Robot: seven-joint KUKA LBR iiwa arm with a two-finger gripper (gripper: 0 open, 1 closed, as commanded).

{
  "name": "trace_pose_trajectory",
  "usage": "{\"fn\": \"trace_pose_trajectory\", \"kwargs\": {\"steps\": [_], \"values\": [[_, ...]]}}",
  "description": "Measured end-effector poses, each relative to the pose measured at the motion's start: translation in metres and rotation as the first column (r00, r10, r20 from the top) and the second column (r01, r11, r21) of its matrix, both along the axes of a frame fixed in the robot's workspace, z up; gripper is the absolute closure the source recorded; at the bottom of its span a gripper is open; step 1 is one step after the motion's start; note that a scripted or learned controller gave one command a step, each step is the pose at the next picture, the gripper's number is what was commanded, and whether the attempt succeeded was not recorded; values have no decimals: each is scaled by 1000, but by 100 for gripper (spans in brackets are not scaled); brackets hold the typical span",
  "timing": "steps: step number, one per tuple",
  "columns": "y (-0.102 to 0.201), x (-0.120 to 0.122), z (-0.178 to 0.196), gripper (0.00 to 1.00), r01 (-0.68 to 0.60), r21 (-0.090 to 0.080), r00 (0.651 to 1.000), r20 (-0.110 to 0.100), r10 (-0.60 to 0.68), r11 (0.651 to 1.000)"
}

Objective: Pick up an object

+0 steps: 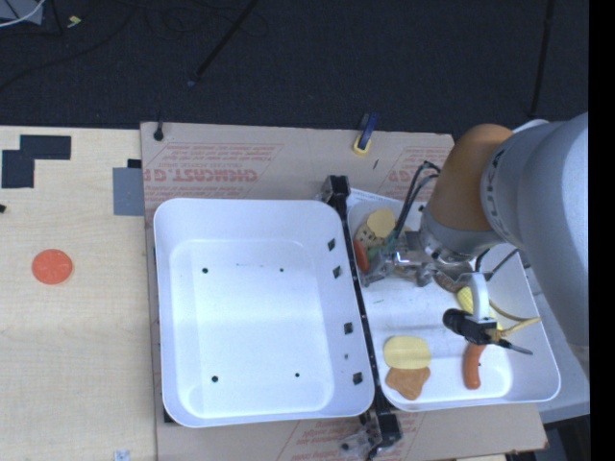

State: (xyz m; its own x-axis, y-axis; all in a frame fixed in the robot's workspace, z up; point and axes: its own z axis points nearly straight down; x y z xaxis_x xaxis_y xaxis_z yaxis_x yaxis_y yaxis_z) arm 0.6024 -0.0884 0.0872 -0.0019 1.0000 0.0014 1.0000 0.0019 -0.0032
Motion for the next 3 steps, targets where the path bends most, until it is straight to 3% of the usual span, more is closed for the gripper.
{"fn": "trace_pose_trajectory", "kwargs": {"steps": [1, 2, 3], "values": [[7, 43, 0, 0, 1, -1, 1000, 3, -1, 1000], [34, 44, 176, 0, -1, -1, 1000, 18, 1, 1000], [-54, 38, -7, 0, 8, -3, 1000, -6, -8, 1000]]}}
